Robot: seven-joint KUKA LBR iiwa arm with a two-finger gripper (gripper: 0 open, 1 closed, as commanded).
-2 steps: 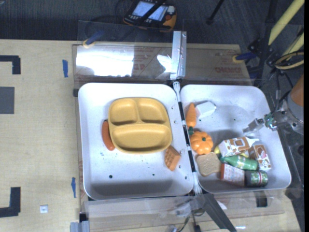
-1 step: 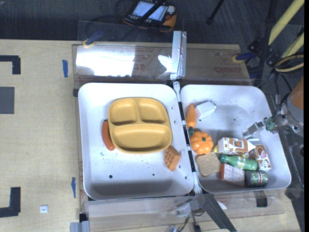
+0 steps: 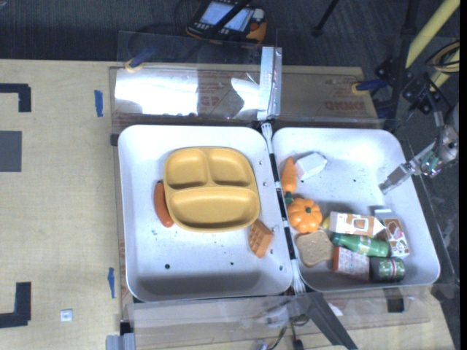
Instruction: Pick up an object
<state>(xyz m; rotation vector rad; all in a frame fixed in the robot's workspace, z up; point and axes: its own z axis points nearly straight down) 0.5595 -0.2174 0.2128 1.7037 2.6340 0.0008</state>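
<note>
The right bin (image 3: 350, 146) holds the loose objects along its left and front sides. An orange carrot (image 3: 290, 175) lies beside a white wedge (image 3: 311, 165). Below them a small pumpkin (image 3: 305, 214) sits above a bread slice (image 3: 315, 248). Further right are a juice carton (image 3: 355, 224), a green bottle (image 3: 363, 245), a dark can (image 3: 387, 270) and a small box (image 3: 395, 236). My gripper (image 3: 407, 170) hangs over the bin's right rim, apart from all of them and with nothing seen in it.
The left bin (image 3: 139, 159) holds a yellow divided plate (image 3: 211, 188), a red sausage (image 3: 163, 204) at the plate's left and a brown waffle piece (image 3: 260, 238) by the centre divider. A clear sheet (image 3: 190, 93) lies behind the bins. Cables and stands crowd the far right.
</note>
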